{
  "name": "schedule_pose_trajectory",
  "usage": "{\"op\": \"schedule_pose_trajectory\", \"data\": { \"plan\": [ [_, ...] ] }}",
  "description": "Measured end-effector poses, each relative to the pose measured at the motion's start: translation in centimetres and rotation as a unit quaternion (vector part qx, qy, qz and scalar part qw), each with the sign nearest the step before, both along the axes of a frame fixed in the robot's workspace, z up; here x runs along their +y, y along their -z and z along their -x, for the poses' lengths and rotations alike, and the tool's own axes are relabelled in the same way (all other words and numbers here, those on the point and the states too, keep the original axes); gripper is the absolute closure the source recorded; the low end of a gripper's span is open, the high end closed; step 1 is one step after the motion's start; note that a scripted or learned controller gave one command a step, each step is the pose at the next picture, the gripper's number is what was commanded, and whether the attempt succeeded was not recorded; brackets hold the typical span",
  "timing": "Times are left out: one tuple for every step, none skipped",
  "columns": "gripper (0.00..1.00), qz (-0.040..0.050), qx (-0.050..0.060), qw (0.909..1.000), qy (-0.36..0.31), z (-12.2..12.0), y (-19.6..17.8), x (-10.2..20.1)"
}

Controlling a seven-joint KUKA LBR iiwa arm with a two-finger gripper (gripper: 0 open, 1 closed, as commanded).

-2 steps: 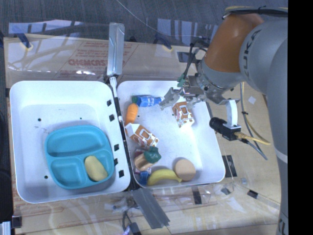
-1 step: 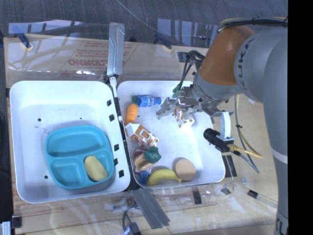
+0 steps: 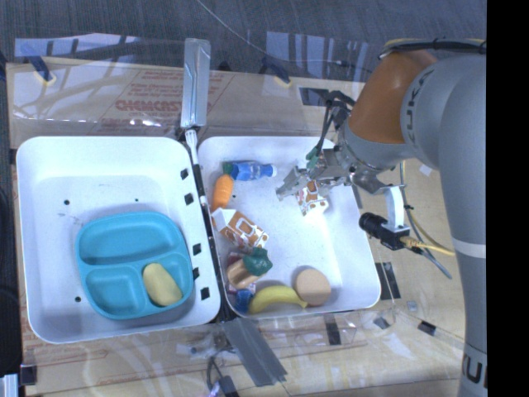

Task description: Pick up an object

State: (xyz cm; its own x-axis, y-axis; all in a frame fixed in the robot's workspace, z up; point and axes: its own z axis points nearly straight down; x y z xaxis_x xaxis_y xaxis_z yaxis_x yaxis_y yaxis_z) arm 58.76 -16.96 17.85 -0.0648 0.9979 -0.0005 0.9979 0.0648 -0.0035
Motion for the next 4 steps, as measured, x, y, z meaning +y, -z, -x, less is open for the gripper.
{"op": "schedule_pose_trajectory", "data": {
  "plan": [
    [0.0, 0.0001, 0.0, 0.9999, 0.015, -3.1, 1.4, -3.8],
    [0.0, 0.0005, -0.003, 0.9998, 0.018, -4.3, 8.5, -3.9],
    [0.0, 0.0002, -0.001, 0.9995, 0.032, -0.3, 5.3, -4.0],
    [0.0, 0.0001, -0.001, 0.9995, 0.033, -2.7, 8.7, -4.0]
  ]
}}
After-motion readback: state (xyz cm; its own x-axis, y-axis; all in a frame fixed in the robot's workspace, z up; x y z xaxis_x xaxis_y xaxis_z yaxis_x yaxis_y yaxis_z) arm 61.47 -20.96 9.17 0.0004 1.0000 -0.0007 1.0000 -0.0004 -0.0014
